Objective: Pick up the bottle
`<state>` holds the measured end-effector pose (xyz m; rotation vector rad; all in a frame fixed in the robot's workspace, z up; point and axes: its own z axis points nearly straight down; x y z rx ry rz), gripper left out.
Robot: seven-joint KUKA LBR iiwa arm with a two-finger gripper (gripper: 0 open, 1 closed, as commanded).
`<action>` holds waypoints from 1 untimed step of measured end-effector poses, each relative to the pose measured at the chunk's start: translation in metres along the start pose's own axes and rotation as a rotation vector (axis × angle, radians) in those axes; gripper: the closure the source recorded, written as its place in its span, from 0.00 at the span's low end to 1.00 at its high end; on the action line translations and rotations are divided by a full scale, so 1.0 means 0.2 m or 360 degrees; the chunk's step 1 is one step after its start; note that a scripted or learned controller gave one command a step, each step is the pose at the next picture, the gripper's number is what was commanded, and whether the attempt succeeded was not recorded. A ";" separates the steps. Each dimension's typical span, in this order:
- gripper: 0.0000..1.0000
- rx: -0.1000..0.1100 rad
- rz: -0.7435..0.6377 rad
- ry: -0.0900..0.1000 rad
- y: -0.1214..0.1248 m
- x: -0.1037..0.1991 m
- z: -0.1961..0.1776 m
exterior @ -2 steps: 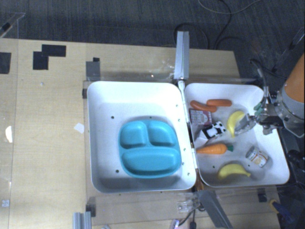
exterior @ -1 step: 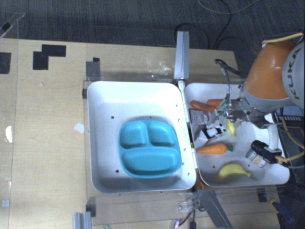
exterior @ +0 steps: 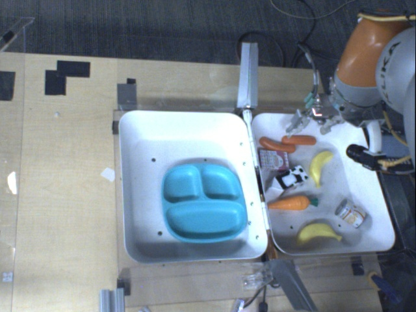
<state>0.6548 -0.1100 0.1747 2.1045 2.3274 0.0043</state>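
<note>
Tool [exterior: 311,117] spread open over right bin's [exterior: 383,229] far edge, gripping nothing — bottle [exterior: 350,214] well apart

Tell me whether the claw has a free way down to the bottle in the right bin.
Probably yes. The bottle lies on its side near the right bin's near right corner, apart from the bananas and carrot, with nothing over it. The claw hovers at the far rim.

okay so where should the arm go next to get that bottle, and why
Probably swing the pincer toward the near right corner of the right bin. It hangs over the bin's far edge by the sausage, while the bottle lies on its side well away, untouched.
</note>
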 end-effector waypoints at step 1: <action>0.00 -0.0003 0.0376 -0.0001 -0.11 -0.33 0.44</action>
